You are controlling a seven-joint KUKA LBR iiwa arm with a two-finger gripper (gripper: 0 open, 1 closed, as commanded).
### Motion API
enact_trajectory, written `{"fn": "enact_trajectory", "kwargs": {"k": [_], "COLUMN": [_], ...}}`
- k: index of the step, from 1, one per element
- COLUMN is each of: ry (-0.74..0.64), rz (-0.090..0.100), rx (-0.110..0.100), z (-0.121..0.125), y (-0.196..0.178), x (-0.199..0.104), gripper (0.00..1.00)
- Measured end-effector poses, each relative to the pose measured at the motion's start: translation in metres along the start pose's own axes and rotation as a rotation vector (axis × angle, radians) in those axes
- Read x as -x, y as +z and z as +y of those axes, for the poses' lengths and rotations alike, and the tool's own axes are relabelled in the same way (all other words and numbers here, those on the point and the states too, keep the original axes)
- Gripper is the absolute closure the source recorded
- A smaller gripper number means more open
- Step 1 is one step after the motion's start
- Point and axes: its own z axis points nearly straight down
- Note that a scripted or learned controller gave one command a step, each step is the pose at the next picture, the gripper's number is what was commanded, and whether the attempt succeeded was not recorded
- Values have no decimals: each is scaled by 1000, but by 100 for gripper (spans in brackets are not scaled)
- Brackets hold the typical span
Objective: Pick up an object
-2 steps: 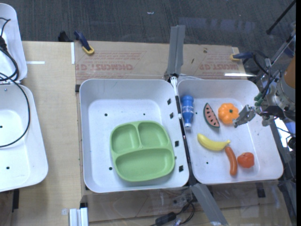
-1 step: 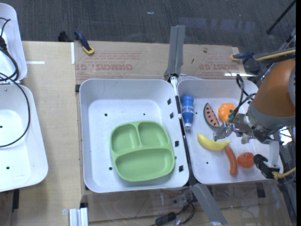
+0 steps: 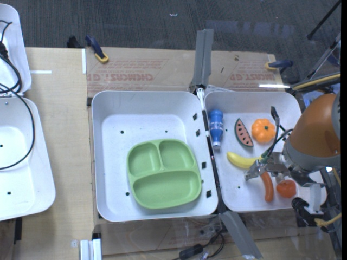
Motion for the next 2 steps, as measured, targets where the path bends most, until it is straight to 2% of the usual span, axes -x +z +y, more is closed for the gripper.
{"fn": "enact_trajectory", "kwargs": {"k": [1,2], "ry": [4,120], "rz": [0,-2], "rx": [-2,3], "z": [0,-6], "y": [-8,-101], "x": [1,-84], "gripper": [100,100]}}
